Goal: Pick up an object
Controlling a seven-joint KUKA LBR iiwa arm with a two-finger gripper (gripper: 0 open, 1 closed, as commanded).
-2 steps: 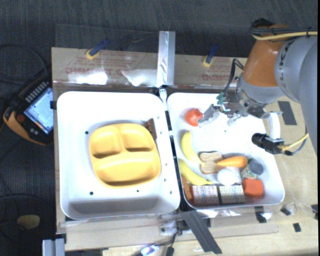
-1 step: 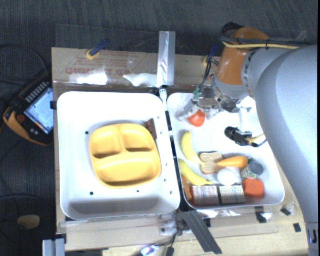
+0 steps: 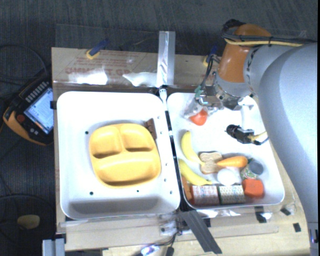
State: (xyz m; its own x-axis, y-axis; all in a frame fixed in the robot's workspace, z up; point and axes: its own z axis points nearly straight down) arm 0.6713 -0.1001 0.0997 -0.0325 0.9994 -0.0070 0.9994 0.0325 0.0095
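My gripper hangs over the far left corner of the right bin, reaching in from the right. A small red rounded object lies directly beneath it, touching or nearly touching its tip; whether it is gripped is unclear. Along the bin's left side lie two yellow bananas. At the near side are a piece of toast, an orange carrot, a white egg, an orange-red block and two patterned cans.
The left bin holds a yellow divided plate with a small brown item at its far right corner. A grey-green round thing sits by the carrot. A handheld controller lies left of the bench.
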